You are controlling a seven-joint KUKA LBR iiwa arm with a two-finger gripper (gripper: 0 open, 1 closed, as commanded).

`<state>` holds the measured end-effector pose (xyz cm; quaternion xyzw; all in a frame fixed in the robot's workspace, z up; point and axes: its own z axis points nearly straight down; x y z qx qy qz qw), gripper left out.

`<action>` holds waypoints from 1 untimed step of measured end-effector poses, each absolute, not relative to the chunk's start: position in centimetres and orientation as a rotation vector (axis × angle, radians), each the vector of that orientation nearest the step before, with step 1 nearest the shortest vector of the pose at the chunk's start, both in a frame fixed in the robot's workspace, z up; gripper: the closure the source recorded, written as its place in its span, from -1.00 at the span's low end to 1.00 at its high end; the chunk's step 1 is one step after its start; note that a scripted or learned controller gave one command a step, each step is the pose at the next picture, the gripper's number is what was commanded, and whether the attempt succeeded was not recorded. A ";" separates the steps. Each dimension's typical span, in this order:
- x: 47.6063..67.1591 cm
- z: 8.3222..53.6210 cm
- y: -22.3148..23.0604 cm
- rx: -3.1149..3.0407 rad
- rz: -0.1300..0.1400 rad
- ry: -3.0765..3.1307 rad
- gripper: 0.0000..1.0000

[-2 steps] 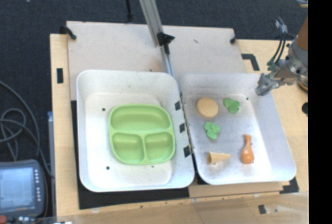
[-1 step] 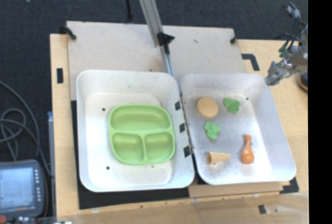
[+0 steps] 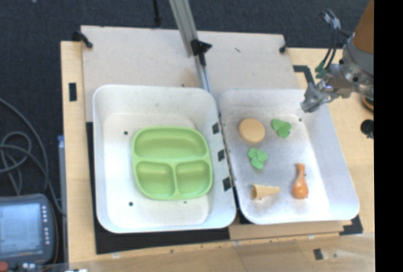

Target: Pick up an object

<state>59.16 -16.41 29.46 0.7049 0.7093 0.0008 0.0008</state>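
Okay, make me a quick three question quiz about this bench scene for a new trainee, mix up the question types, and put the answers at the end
1. True or false: the green divided tray lies in the right bin.
2. Multiple choice: which item lies nearest the claw? A) the orange carrot-shaped toy B) the green piece near the bin's far edge C) the cone
3. Fill in: the round tan piece lies just ____ the camera view's left of that far green piece.

Key
1. False; it lies in the left bin.
2. B
3. to
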 end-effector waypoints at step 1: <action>57.6 27.7 -11.6 2.214 0.000 2.228 1.00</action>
